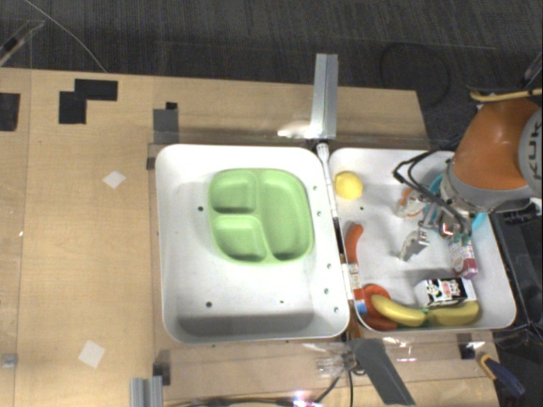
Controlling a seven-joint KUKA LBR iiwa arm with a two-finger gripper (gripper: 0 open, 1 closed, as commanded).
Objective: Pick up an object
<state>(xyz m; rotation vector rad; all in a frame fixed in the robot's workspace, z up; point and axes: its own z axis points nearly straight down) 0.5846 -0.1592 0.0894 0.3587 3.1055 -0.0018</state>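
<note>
The gripper hangs over the middle of the right bin, with bare white floor under it. Its fingers look spread apart, and nothing is between them. A red sausage lies by the bin's left wall. A yellow ball sits in the back left corner. A banana lies along the front edge, just beside a small black and white box.

To do this well, I think the gripper should move over one thing, line up with its thin side, then go down and close.

The arm comes in from the right and bends down into the bin. The left bin holds a green tray.
</note>
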